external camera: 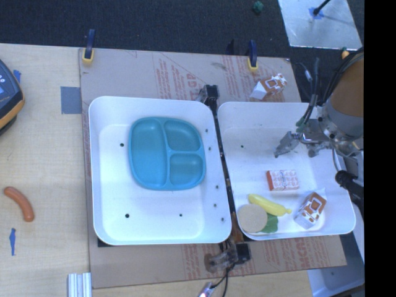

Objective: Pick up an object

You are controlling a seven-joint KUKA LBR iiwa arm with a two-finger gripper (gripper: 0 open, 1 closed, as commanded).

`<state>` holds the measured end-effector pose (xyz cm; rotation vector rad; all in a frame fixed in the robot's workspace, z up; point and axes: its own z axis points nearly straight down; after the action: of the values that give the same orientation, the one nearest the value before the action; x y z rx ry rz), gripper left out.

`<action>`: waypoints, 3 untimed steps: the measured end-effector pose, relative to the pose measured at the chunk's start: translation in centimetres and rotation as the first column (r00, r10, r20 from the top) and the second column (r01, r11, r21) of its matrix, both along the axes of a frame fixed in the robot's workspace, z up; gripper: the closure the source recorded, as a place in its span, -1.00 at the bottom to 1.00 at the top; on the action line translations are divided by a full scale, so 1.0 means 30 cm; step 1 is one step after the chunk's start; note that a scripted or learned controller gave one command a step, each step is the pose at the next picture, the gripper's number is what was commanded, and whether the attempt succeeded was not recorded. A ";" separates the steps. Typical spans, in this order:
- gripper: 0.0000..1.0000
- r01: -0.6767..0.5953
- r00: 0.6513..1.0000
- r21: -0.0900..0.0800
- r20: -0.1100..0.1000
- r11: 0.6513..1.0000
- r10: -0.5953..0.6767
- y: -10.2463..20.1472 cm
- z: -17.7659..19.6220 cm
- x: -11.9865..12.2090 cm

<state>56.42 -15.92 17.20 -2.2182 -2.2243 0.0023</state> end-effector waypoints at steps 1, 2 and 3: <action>-1.00 -0.001 1.000 -0.002 0.004 1.000 0.001 0.098 -0.258 -0.089; 1.00 -0.003 1.000 -0.004 0.007 1.000 0.003 0.092 -0.220 -0.086; -1.00 -0.003 1.000 -0.004 0.007 1.000 0.003 0.093 -0.221 -0.086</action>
<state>53.84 -13.14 10.58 -2.2199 -2.2335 -0.0001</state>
